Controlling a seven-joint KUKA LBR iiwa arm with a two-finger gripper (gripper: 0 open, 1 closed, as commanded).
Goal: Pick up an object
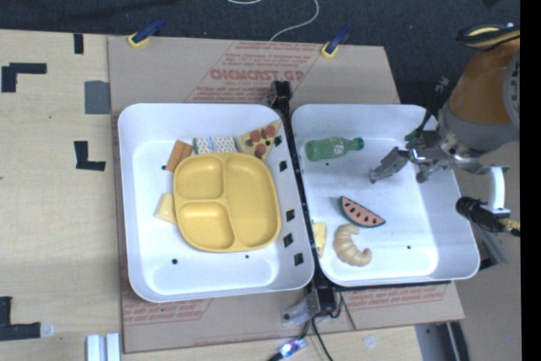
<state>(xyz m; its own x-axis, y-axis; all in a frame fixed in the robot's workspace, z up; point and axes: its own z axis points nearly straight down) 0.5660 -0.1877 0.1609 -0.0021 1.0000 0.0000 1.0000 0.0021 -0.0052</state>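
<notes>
In the right bin (439, 254) lie a green bottle (334, 148) on its side at the back left, a watermelon slice (362, 212) near the middle and a croissant (351, 245) at the front. My gripper (385, 167) hangs over the right bin's middle-right, reaching in from the right, to the right of the bottle and above the watermelon slice. It looks apart from both, and nothing shows in its grasp.
A small yellow piece (319, 234) rests against the divider. The left bin (135, 182) holds a yellow divided plate (226, 200), a pizza slice (260, 139), an orange piece (178, 155) and a yellow wedge (165, 207).
</notes>
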